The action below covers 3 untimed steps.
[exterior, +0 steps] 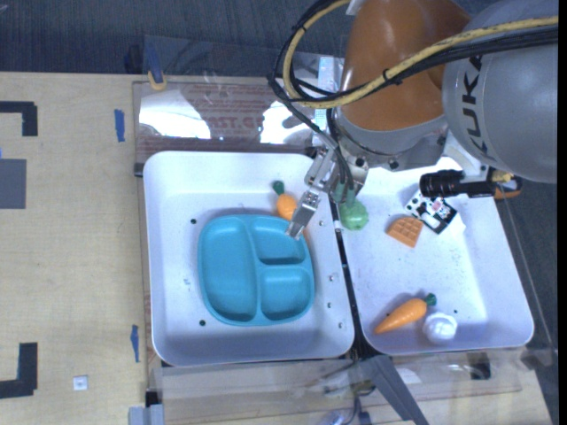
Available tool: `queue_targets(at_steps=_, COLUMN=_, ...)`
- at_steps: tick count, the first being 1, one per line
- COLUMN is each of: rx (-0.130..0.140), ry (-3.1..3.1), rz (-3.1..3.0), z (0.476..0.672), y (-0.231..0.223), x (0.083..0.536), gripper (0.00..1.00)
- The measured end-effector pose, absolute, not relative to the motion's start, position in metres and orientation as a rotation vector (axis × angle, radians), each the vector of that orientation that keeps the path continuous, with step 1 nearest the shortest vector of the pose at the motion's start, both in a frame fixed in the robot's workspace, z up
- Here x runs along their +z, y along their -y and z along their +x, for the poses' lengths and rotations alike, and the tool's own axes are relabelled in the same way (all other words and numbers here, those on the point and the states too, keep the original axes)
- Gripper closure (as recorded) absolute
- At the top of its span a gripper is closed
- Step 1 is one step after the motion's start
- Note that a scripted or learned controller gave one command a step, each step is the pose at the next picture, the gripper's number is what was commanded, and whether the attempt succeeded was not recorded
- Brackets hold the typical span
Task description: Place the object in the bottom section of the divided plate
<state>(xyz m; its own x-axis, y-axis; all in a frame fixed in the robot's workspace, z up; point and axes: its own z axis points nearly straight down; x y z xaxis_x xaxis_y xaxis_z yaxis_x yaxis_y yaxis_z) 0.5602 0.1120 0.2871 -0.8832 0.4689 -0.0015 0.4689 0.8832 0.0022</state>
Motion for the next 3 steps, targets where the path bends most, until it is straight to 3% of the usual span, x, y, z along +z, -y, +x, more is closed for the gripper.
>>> queue_targets(at_steps=1, rx=0.016, ry=-3.048, rz=0.721, z=0.531, y=-0.18, x=0.107, gripper=0.0)
queue_targets(at_steps=2, rx=0.003, ry=-2.815, rz=1.388, z=0.5, y=-0.125, x=0.171, gripper=0.0)
queue_targets(at_steps=3, rx=0.004, ry=-2.815, rz=1.385, z=0.5, y=-0.125, x=0.18, gripper=1.0)
